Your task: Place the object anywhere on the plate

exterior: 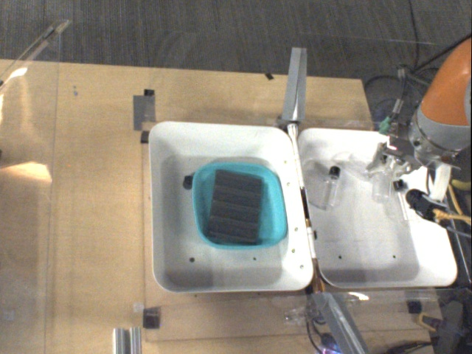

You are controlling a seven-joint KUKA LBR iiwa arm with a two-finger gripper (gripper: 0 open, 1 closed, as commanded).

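A teal square plate (274, 212) lies in the middle of the left bin (166, 220). A dark grey ridged block (235, 205) rests flat on the plate, slightly tilted, and covers most of its centre. My gripper (386, 169) hangs over the upper right part of the right bin (383, 264), far from the plate, at the end of the grey arm with the orange band (450, 87). Nothing shows under the gripper.
A small clear vial with a black cap (331, 185) lies in the left part of the right bin. A small black piece (188, 182) sits beside the plate's left edge. Cables (435, 205) hang by the right bin's right rim.
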